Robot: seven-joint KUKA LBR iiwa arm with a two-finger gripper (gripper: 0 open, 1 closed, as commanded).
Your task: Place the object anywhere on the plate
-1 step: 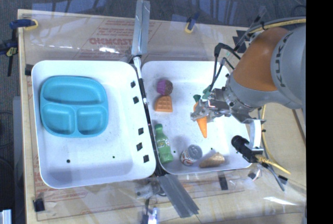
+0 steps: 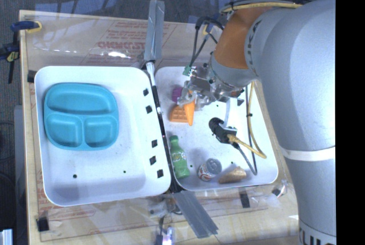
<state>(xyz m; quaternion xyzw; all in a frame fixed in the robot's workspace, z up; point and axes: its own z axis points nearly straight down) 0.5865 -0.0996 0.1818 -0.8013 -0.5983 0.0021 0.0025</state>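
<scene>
A blue plate (image 2: 81, 115) with three compartments lies in the left bin (image 2: 63, 181). In the right bin (image 2: 259, 141) my gripper (image 2: 191, 100) hangs low at the bin's upper left, directly over an orange wedge-shaped object (image 2: 182, 114). A small purple object (image 2: 177, 92) sits just left of the gripper. The wedge rests against the gripper's lower end; whether it is gripped is hidden by the wrist.
Along the right bin's left wall lies a green bottle (image 2: 179, 156). A small can (image 2: 209, 169) and a tan bread-like piece (image 2: 232, 175) sit near the front edge. A black and yellow cable (image 2: 239, 143) loops over the bin's middle. The grey arm covers the right side.
</scene>
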